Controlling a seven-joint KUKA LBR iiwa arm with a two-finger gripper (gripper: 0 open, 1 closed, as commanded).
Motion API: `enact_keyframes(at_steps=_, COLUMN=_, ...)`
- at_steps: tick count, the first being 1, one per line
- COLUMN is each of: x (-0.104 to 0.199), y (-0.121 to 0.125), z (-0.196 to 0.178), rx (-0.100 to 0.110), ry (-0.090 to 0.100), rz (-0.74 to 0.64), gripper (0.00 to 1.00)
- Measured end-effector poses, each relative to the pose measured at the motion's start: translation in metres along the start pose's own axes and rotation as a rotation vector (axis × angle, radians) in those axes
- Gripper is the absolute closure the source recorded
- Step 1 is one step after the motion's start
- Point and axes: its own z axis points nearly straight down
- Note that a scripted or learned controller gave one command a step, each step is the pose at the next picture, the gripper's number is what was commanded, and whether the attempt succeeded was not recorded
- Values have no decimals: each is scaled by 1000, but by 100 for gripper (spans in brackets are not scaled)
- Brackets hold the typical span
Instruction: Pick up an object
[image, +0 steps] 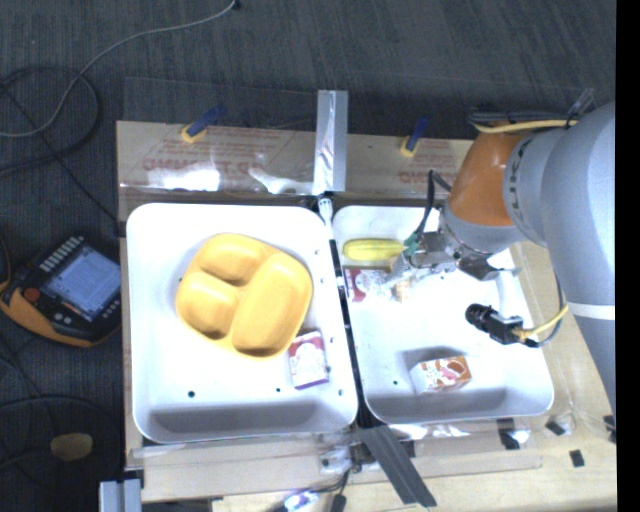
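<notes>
In the right bin (520, 395), a small yellow object (371, 249) lies at the far left corner. Beside it sits a crumpled silver and red wrapper (368, 285). My gripper (413, 258) hangs low over the bin's far part, just right of the yellow object and the wrapper. An orange and white carton (441, 373) lies near the front wall. The left bin (160, 400) holds a large yellow lobed object (243, 292) and a small pink and white packet (308, 360).
The grey arm with its orange band (487, 188) comes in from the right over the right bin's far corner. A black cable fitting (495, 323) hangs over the bin's right side. A handheld controller (65, 290) lies on the floor to the left.
</notes>
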Motion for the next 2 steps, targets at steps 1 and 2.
enact_keyframes(at_steps=1, x=-11, y=49, z=16, rx=37, ry=-1, rz=529, gripper=100)
enact_keyframes(at_steps=2, x=46, y=65, z=-77, rx=22, ry=-4, rz=425, gripper=100)
